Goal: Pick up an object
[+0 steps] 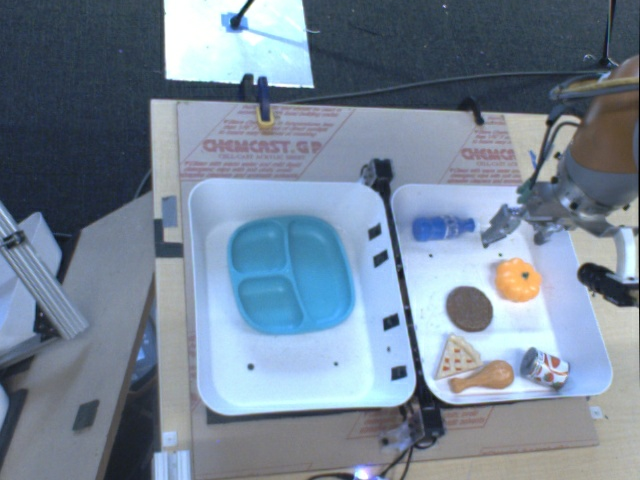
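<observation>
The blue bottle (pixel 443 228) lies on its side in the far-left part of the right bin (pixel 428 286), near the bin's far wall. Its long axis runs roughly left to right across the view, with the wide body toward the bins' shared divider and the narrow neck end pointing right. The gripper (pixel 520 228) hangs just to the right of the neck end. Its two fingers are spread apart with nothing between them, and the left fingertip (pixel 495 233) is close to the bottle but does not clearly touch it. An orange pumpkin (pixel 518 280) sits just in front of the gripper. A round brown cookie (pixel 469 308) lies to the left of the pumpkin and nearer the camera. Along the near edge of the right bin lie a pizza slice (pixel 458 355), a drumstick (pixel 483 376) and a tipped can (pixel 545 368). The left bin (pixel 215 348) holds a blue divided plate (pixel 292 273) lying flat near its centre.
</observation>
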Tool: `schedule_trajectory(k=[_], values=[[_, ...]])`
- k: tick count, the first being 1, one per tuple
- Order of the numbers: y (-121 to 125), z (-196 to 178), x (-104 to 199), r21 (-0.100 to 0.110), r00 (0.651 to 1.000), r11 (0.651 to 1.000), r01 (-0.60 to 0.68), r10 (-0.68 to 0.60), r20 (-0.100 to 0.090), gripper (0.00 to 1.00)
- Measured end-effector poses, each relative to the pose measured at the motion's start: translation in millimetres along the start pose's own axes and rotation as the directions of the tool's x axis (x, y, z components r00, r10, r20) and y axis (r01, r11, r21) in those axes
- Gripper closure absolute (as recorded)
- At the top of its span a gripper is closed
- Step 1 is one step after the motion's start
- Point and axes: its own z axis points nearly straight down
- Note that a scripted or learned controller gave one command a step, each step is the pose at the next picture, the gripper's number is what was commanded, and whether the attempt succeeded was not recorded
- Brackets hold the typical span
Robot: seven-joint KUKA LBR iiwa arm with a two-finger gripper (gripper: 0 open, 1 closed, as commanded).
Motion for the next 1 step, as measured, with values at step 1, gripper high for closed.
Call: schedule_trajectory(k=[1], values=[[3.1,-7.4,0.2,-0.013,1.0,1.0,0.003,-0.002,0.003,0.0]])
